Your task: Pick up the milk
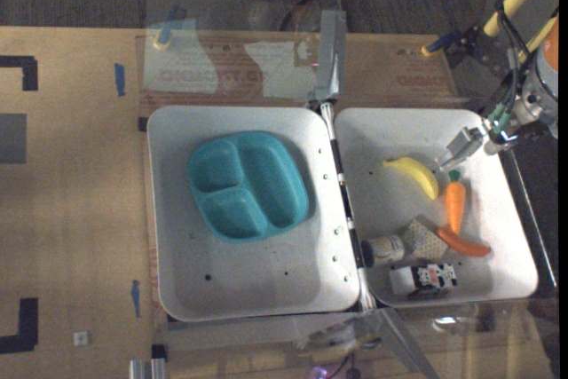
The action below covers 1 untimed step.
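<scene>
The milk (424, 278) is a small white carton with black patches. It lies on its side near the front wall of the right bin (519, 271). My gripper (453, 153) hangs over the back right part of that bin, just right of a yellow banana (415, 173) and above the top of an orange carrot (454, 204). It is well behind the milk and nothing is seen held in it.
An orange pepper-like piece (463, 244), a patterned wedge (424, 239) and a small jar (383, 248) lie just behind the milk. A teal divided plate (248, 185) sits in the left bin (177, 280). Cables and the arm (532, 93) crowd the right side.
</scene>
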### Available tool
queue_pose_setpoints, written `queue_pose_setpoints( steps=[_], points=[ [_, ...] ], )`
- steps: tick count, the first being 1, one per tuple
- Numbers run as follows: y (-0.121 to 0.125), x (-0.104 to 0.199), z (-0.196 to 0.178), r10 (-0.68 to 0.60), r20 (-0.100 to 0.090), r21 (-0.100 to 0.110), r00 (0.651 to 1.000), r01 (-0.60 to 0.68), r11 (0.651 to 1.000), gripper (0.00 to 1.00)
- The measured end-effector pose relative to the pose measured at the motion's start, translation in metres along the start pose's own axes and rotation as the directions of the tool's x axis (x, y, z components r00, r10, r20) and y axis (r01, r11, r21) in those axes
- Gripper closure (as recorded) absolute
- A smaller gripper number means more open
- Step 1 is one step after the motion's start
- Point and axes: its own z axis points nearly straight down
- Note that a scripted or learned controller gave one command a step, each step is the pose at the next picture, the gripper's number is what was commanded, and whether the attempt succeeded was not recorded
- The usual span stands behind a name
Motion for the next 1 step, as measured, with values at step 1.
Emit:
queue_pose_setpoints(
  steps=[1],
  points=[
    [-0.0149,0.0868,0.1550,-0.044,-0.003,0.004,0.999,0.044,0.999,0.00]
  ],
)
